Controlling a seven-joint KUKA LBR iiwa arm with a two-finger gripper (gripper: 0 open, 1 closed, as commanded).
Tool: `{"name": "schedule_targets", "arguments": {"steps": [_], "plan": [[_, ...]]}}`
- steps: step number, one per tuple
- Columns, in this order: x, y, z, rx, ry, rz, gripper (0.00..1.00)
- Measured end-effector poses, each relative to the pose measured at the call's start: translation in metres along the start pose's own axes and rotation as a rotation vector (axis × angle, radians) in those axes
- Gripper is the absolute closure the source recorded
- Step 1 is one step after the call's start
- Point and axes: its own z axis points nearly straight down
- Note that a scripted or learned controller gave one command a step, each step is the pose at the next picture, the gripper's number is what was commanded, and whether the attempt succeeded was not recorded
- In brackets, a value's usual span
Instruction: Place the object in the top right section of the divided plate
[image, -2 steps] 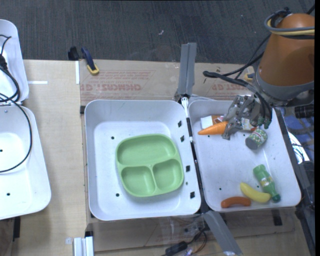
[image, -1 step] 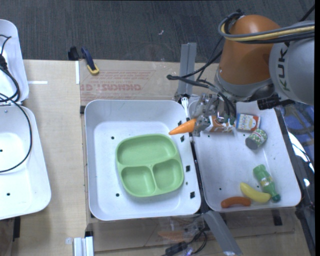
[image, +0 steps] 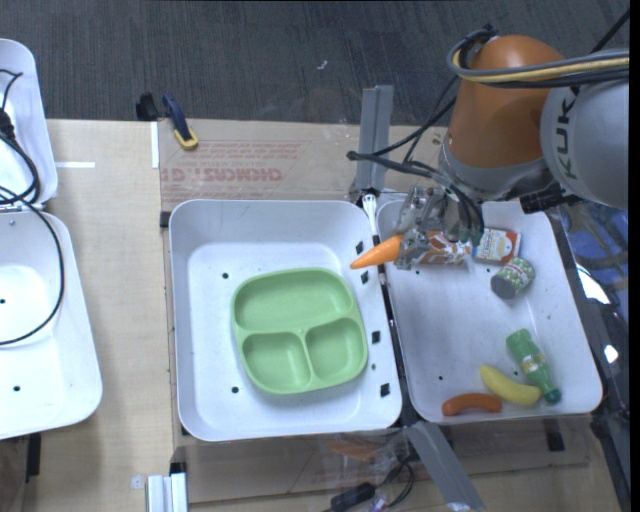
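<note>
While the carrot (image: 377, 252) is hanging over the rim between the bins, the gripper (image: 412, 243) is clamping its blunt end (seemingly); the divided plate (image: 298, 329) is waiting, its top right section unfilled.

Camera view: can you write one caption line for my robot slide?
KUKA arm's gripper over the right bin, toy carrot at its fingertips, green divided plate waiting in the left bin.

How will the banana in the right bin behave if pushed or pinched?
The banana looks like a smooth, glossy toy, so it is probably stiff, light and a bit slippery. Its curve suggests it would pivot rather than slide straight when pushed. It lies close to the green bottle and sausage, so a nudge may shift them.
</note>
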Motion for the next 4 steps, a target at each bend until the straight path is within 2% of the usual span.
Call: {"name": "schedule_targets", "arguments": {"steps": [1, 2, 3, 4], "plan": [[0.097, -0.031, -0.213, 0.000, -0.002, -0.177, 1.00], [0.135, 0.032, -0.205, -0.001, -0.001, -0.475, 1.00], [0.121, 0.083, -0.077, -0.003, 0.001, -1.029, 1.00], [0.065, 0.112, -0.081, -0.003, -0.002, -0.879, 1.00]]}}
